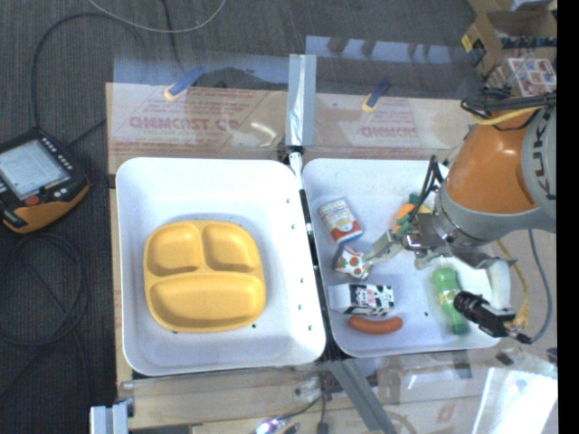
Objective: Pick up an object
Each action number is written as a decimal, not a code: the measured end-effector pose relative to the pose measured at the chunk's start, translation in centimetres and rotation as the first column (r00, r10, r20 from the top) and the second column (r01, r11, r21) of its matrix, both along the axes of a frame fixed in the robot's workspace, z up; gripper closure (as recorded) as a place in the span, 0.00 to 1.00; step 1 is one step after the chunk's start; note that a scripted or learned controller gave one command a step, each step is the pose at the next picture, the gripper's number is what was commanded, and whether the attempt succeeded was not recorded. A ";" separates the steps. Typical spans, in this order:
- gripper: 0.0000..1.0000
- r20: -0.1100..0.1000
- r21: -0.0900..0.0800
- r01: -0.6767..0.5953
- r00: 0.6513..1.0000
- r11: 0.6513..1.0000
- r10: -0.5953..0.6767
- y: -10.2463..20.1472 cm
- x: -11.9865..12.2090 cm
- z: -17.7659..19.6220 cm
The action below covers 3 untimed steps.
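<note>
The right bin [412, 174] holds several small items. A red and yellow carton [337, 220] lies at its upper left, and a small white box with a red print [349, 261] sits below it. Further down are a black-and-white cow-pattern carton [371, 298] and a red sausage [375, 325]. A green bottle [448, 298] lies at the right, and an orange and green piece [403, 212] is partly hidden behind the wrist. My gripper [378, 251] reaches in from the right, low over the bin, its tip right beside the white box with the red print.
The left bin [136, 188] bears a yellow divided plate [206, 274]. A handheld control pendant [36, 177] with its cable lies on the floor at the left. Cardboard boxes [516, 25] stand at the top right. The arm's orange body [488, 174] covers the right bin's far right side.
</note>
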<state>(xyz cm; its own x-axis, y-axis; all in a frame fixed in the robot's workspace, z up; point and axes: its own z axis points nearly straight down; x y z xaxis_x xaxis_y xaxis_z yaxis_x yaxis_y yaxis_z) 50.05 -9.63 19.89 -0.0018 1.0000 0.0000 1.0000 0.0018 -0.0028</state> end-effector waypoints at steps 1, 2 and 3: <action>0.00 0.001 -0.001 -0.088 0.996 0.996 0.088 -5.4 5.6 -5.0; 0.00 0.016 -0.003 0.000 1.000 1.000 0.000 -8.4 10.0 -10.0; 1.00 0.012 0.000 0.000 1.000 1.000 0.000 -8.2 9.9 -9.3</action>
